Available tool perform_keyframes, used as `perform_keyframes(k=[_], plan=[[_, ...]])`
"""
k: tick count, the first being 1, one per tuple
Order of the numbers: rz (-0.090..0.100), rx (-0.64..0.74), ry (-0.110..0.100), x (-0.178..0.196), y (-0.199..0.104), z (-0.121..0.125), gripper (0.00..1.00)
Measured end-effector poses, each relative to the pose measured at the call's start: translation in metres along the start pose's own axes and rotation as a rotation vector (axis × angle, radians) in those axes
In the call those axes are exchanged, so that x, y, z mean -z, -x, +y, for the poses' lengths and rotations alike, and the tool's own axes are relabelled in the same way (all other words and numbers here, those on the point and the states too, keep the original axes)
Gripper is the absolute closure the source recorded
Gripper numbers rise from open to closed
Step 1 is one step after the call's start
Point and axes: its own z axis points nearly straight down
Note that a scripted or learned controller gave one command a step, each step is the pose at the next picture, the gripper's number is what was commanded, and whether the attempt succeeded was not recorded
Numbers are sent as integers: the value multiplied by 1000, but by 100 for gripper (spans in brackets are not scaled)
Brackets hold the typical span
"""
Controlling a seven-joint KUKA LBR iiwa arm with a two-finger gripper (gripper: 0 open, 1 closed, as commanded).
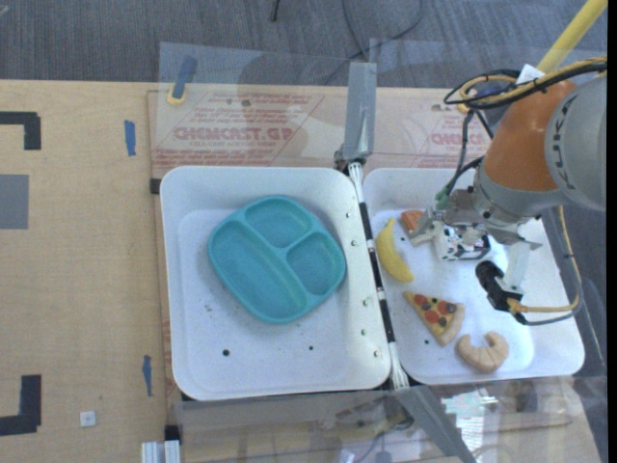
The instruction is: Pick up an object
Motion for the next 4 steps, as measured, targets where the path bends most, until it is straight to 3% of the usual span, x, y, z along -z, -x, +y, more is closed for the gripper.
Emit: perform_keyframes(k=[1, 2, 3, 4], plan=[[-1, 190, -2, -15, 15, 71, 0], [6, 344, -8, -15, 49, 34, 0], [4, 348, -10, -15, 85, -5, 0], [2, 245, -7, -14, 97, -59, 0]])
